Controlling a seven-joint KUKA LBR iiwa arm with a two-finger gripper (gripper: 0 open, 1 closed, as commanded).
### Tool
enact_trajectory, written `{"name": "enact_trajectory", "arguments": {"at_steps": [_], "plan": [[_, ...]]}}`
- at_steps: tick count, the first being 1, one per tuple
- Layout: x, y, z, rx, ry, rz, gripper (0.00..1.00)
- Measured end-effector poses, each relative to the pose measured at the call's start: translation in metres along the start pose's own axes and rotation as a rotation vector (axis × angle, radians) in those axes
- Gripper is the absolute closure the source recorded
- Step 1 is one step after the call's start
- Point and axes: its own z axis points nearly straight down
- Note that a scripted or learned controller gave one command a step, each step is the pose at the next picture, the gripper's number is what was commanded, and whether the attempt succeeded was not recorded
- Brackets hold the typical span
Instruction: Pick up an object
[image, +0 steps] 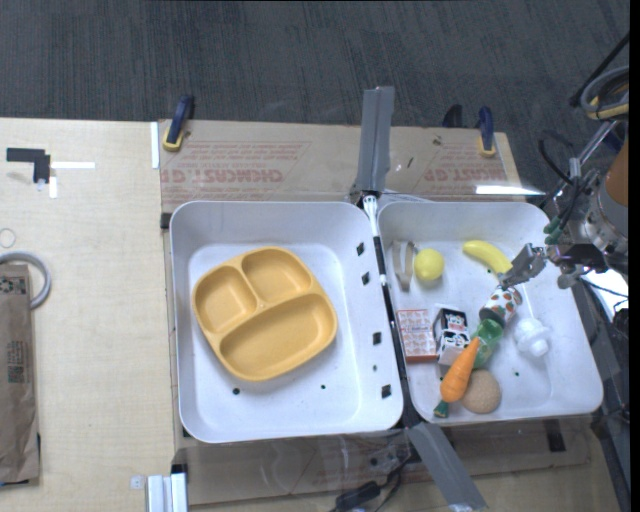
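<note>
while the gripper (527, 262) hung above the right bin (580, 395), grip state impossible to tell, candidates clustered below: banana (487, 255), lemon (429, 264), carrot (459, 371), within easy reach.

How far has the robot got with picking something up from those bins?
Nothing looks lifted yet. The hand hangs over the right bin, near the banana and the bottle; I see nothing between its fingers. The carrot, lemon and small boxes lie on the bin floor. Left to do: close on one object and raise it.
</note>
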Motion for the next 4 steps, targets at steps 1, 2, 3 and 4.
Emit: {"name": "enact_trajectory", "arguments": {"at_steps": [1, 2, 3, 4], "plan": [[-0.067, 0.062, 0.104, -0.007, -0.001, 0.158, 0.00], [-0.049, 0.102, 0.159, -0.001, 0.008, 0.173, 0.00], [-0.051, 0.102, 0.149, -0.003, 0.001, 0.171, 1.00], [0.005, 0.092, 0.042, -0.001, -0.001, 0.301, 1.00]]}}
